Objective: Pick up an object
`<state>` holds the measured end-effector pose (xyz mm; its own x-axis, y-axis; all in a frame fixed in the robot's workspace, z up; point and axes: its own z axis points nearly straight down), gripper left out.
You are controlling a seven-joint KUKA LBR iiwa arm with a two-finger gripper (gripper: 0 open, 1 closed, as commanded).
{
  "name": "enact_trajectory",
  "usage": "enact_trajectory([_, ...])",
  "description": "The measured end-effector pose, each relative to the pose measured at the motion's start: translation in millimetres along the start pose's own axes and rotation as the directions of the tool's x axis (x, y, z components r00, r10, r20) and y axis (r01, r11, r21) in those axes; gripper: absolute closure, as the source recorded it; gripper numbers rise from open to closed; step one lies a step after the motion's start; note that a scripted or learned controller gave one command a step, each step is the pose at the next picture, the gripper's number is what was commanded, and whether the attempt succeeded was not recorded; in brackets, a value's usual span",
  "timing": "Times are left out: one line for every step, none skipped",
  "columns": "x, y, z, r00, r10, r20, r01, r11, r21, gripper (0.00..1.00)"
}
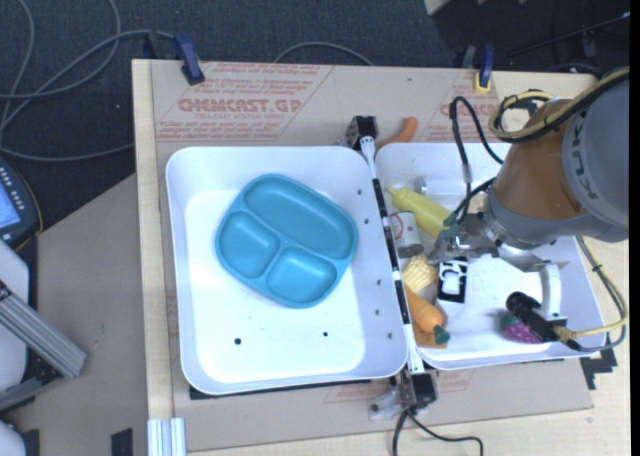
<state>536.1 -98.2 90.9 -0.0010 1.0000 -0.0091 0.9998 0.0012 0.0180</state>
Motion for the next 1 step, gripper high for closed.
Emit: enact_trajectory([47.1, -34.1, -131.6, 1.000, -0.005, -0.011, 0.005, 1.000, 0.006, 1.00])
